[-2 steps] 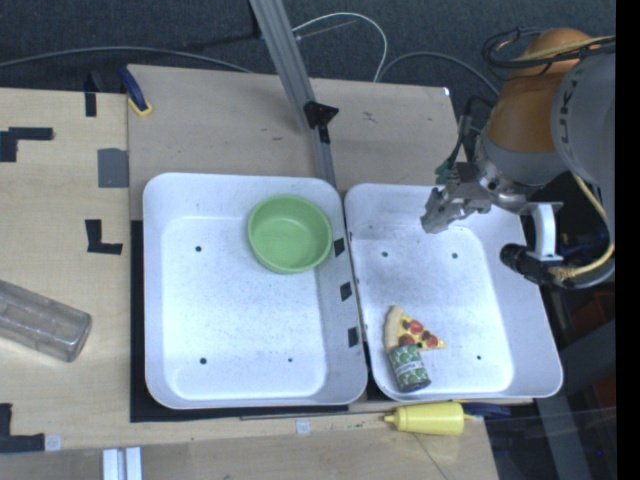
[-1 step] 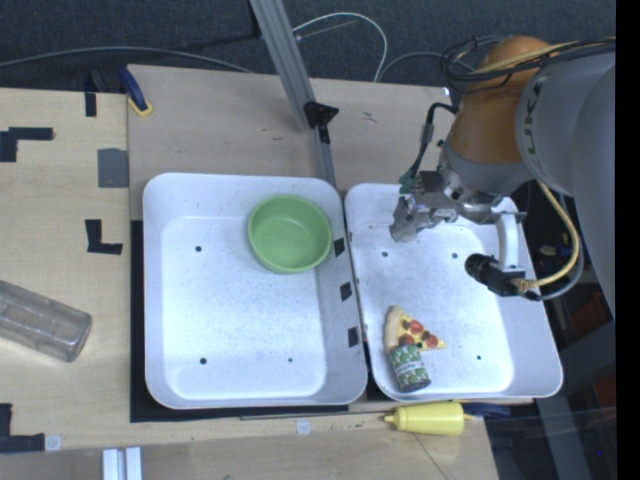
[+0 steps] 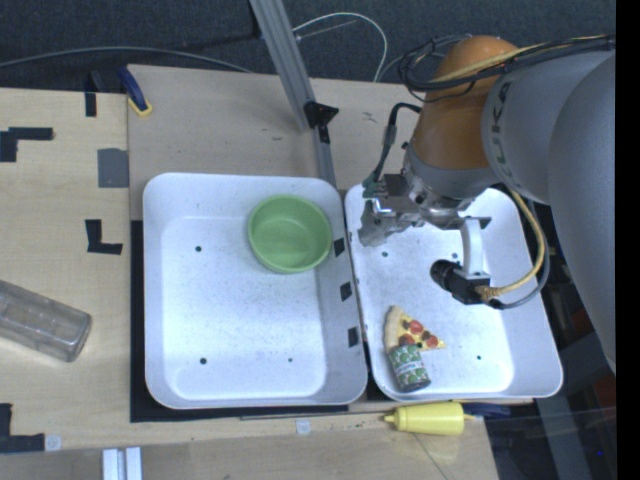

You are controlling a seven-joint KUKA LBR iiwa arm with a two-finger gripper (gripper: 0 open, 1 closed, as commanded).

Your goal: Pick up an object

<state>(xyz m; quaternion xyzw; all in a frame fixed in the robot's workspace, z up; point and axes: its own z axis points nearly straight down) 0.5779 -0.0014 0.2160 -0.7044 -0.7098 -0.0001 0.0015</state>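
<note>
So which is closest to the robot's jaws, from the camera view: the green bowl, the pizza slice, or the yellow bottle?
1. Green bowl, left bin, just left of the gripper.
2. Pizza slice, right bin, below it.
3. Yellow bottle, outside the bins, at the front edge.

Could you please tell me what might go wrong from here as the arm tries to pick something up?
1. The pincer sits at the right bin's left wall, apart from the pizza slice and small can, so closing here would likely catch nothing.
2. Slice and can touch, so a grasp could nudge both.
3. The green bowl has a wide rim, which might slip.
</note>
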